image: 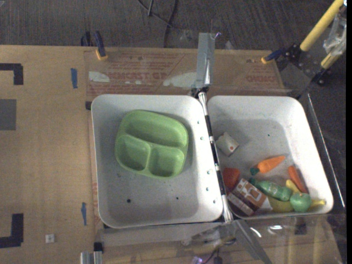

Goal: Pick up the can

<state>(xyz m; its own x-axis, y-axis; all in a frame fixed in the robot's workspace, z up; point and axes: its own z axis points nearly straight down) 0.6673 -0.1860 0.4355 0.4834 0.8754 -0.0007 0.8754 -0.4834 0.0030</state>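
Gripper first: you should bring it down over the small white can [227,144], which lies tipped in the right bin [258,111], at the frame's centre right, close to the dividing wall and apart from the toy carrot [269,164]. Come from above, clear of that wall. Whether the gripper is apart, together or holding anything, you cannot tell.
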